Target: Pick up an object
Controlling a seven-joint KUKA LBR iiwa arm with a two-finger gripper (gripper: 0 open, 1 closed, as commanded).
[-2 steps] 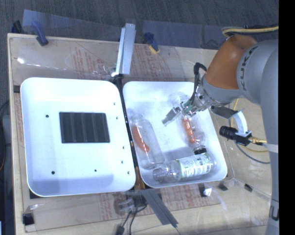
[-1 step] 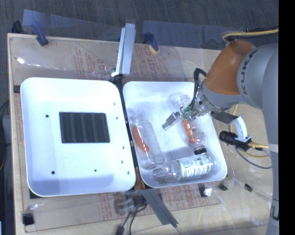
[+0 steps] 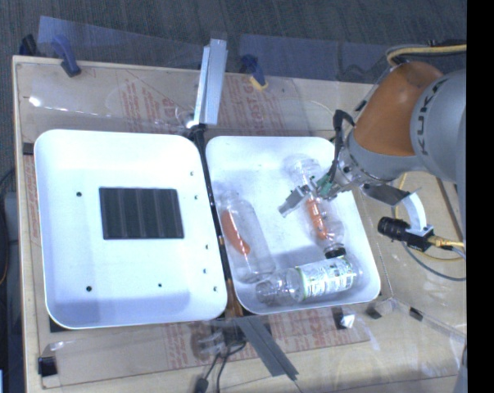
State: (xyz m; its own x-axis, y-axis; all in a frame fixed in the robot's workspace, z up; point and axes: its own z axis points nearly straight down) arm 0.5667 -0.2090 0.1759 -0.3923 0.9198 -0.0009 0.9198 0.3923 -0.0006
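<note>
The gripper (image 3: 300, 196) hangs low inside the right bin (image 3: 357, 281), just above the clear bottle with an orange core (image 3: 320, 218) in the bin's right half; I cannot tell how its jaws stand. The bottle looks smooth and round, so it may slip or roll away. Another orange-core bottle (image 3: 240, 234) lies at the bin's left wall, and a labelled bottle (image 3: 316, 282) along its near wall; the label is too small to read.

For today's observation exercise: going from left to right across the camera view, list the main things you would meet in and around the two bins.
Left white bin → dark grate panel in it → clear bottle with orange insert in the right white bin → hand → orange band on the arm.
</note>
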